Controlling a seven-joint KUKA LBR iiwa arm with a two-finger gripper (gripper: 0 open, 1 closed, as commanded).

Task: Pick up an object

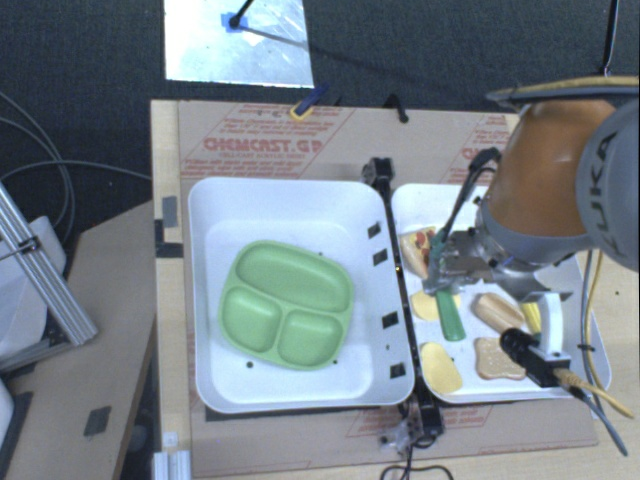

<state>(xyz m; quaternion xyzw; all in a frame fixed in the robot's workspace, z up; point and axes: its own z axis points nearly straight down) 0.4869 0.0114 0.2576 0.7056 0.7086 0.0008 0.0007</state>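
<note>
**Green Cylinder Pick: Approach and Closure**

Green plastic, a short cylinder-shaped toy (449,315), lies in the right shallow white bin (410,203), directly under the grey KUKA arm's gripper (447,276). The gripper's metal end sits at the cylinder's upper end; whether the jaws are spread or pinching the cylinder cannot be told from this angle, as the wrist hides the contact.

Neighbouring items crowd the target: a yellow round piece (426,306) touches its left side, a tan bread-roll toy (498,313) lies just to its right, a tan toast slice (496,359) and a second yellow piece (441,367) sit below. The left shallow white bin (205,203) holds a green compartment tray (287,304).

Recommended procedure, as judgement:
1. Align the jaws across the cylinder's narrow width, not its length.
2. Descend until the jaws straddle the body, clear of the yellow piece.
3. Close firmly; smooth plastic may slip.
4. Lift straight up and confirm the cylinder rises with the jaws
</note>
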